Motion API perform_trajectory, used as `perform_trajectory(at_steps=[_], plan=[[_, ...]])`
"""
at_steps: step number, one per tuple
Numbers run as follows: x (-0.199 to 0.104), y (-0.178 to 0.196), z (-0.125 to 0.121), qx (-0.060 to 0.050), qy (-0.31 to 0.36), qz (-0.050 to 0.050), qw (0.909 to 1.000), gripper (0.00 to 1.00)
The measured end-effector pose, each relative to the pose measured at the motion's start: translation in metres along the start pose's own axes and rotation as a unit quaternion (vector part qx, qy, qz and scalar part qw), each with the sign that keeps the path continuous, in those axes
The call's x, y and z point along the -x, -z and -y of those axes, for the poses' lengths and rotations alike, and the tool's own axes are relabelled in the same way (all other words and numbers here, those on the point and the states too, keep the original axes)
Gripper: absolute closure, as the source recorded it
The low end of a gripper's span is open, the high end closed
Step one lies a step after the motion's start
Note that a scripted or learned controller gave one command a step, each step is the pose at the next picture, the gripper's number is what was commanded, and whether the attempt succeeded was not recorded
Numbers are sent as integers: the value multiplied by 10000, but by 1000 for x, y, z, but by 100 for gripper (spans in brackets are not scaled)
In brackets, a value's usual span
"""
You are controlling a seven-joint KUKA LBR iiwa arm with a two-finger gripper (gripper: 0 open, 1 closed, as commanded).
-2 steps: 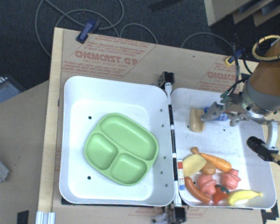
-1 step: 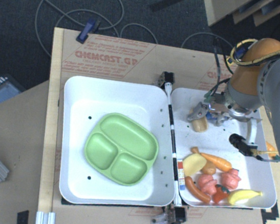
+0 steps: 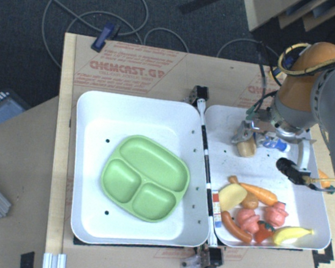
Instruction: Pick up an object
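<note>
Red print reading "CHEMCAST" runs along the counter's (image 3: 164, 68) far edge. The end effector (image 3: 246, 137) hangs over the right bin's (image 3: 323, 211) far left corner, just above a tan block (image 3: 246, 149); how wide it stands is unclear. Toy food (image 3: 255, 217) lies heaped at that bin's near edge, and a green tray (image 3: 144, 177) sits in the left bin (image 3: 85, 149).

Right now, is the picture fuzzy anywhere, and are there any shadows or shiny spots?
In the camera view, the green tray looks fairly sharp, while the toy food is a bit soft and grainy; the gripper casts a faint shadow on the right bin; the arm's orange band has a bright sheen; the left bin is evenly lit, without harsh glare.
</note>
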State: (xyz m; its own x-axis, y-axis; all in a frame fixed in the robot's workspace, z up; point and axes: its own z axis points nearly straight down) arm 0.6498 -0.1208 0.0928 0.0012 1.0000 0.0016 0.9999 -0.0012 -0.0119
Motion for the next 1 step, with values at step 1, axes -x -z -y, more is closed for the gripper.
perform_trajectory(at_steps=[1], plan=[[-74, 93, 12, 77, 15, 6, 10000, 100]])
